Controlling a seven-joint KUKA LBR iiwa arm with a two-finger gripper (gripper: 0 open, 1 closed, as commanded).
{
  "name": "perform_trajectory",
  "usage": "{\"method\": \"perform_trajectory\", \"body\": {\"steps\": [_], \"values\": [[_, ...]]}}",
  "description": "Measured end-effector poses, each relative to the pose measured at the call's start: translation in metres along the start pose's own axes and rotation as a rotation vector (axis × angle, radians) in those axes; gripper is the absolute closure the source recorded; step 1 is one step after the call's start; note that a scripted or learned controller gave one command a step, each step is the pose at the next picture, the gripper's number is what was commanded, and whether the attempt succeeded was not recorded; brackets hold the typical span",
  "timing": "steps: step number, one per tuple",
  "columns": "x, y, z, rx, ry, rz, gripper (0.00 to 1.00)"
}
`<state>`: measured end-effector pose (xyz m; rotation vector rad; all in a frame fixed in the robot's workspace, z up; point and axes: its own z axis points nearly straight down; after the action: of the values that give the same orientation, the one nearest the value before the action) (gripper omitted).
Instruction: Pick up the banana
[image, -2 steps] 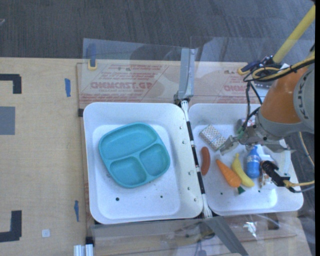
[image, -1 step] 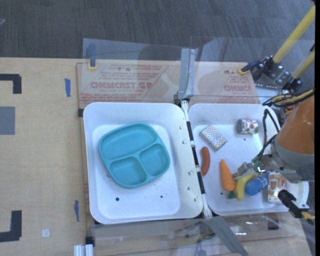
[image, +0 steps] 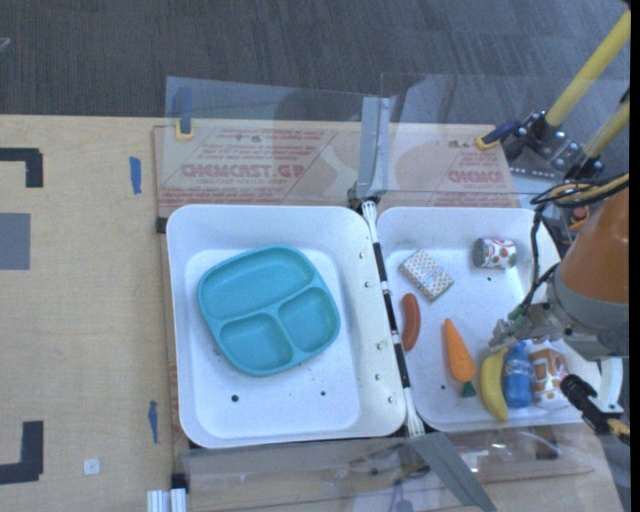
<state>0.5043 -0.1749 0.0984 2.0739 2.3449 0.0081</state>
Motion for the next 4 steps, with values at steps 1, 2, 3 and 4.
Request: {"method": "perform_trajectory", "body": {"steps": [1, 2, 3, 4], "values": [[0.032, -0.02, -0.085, 0.011, 0.002, 0.338, 1.0], [0.032, -0.02, -0.085, 0.011, 0.002, 0.339, 0.0], [0.044, -0.017, 0.0, 0.002, 0.0, 0.379, 0.0], [0.003, -0.015, 0.004, -0.004, 0.013, 0.396, 0.0]]}}
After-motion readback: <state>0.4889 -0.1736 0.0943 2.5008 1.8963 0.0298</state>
